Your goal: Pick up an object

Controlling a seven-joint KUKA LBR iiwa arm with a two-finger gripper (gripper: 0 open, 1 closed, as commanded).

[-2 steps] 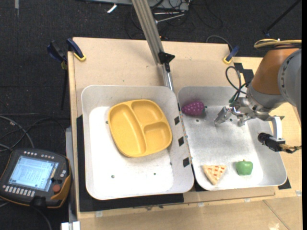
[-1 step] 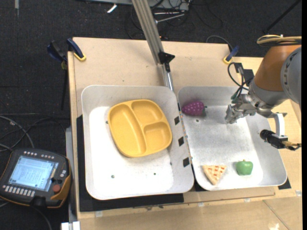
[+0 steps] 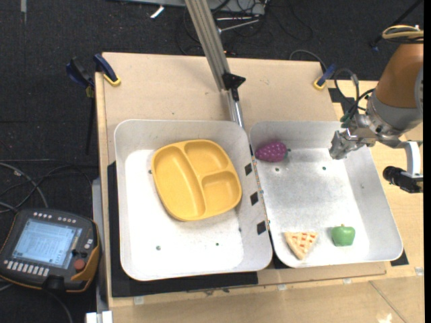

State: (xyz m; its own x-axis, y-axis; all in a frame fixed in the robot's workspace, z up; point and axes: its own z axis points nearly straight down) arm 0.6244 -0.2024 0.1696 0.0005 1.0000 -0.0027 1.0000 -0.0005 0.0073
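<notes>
In the right bin lie three toy foods: a purple bunch of grapes at the far left corner, a pizza slice near the front edge, and a green pepper just right of it. My gripper hangs over the bin's far right part, well right of the grapes and far from the pizza and pepper. Nothing shows between its tips.
The left bin holds a yellow divided plate. A slanted metal pole runs from the top down to the gap between the bins. Clamps sit at the bench's far corners, and a teach pendant lies at the lower left.
</notes>
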